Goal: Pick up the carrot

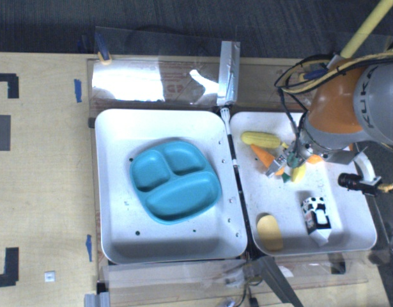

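Bench: pale wood, black tape marks along your left edge, two shallow white bins side by side.

Left bin: holds a blue divided plate, three compartments, sitting roughly centre and tilted a little off square.

Right bin: all the small items are here. The arm comes in from your right, orange band above the wrist, cables looped over it, and hangs over the bin's upper half.

Gripper: down among the clutter near the bin's top centre. You cannot tell how the jaws stand; wrist and cables hide the fingertips.

Items, biggest first:
- Black-and-white carton, lying lower right, well apart from the gripper.
- Yellow corn cob, near the bin's top left, lying crosswise.
- Tan round piece, possibly a potato or bread roll, at the lower left.
- Carrot: orange, just below the corn and touching or nearly touching it, pointing down-right toward the gripper, just to its left.
- Small yellow and green bits right under the gripper; too blurred to name.
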`<state>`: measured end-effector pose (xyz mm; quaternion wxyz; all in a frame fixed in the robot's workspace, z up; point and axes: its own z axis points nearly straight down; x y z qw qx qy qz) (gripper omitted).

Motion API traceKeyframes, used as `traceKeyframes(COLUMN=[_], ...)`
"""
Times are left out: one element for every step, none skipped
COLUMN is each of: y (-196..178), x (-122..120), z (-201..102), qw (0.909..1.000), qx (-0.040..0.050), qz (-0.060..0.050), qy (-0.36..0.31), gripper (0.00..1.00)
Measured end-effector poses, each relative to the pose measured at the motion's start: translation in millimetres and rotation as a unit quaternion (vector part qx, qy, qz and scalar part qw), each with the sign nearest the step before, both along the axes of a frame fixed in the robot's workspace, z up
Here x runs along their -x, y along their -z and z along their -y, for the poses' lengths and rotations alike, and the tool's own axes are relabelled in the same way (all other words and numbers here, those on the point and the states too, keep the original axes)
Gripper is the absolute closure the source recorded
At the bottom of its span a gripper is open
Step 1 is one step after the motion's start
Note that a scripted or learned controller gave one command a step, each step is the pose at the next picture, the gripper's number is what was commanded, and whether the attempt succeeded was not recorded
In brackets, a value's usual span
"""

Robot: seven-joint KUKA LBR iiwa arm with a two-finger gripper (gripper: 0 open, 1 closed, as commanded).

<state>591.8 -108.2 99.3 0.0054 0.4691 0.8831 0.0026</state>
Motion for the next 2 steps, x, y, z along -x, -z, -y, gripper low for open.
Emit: traceKeyframes(y=[12, -122], x=[3, -32], z=[-7, -71], qw=[0.9944, 0.9981], qx=[0.0010, 0.0001], qz=[-0.003, 0.000], qy=[-0.106, -0.062], gripper=[1.00, 1.00])
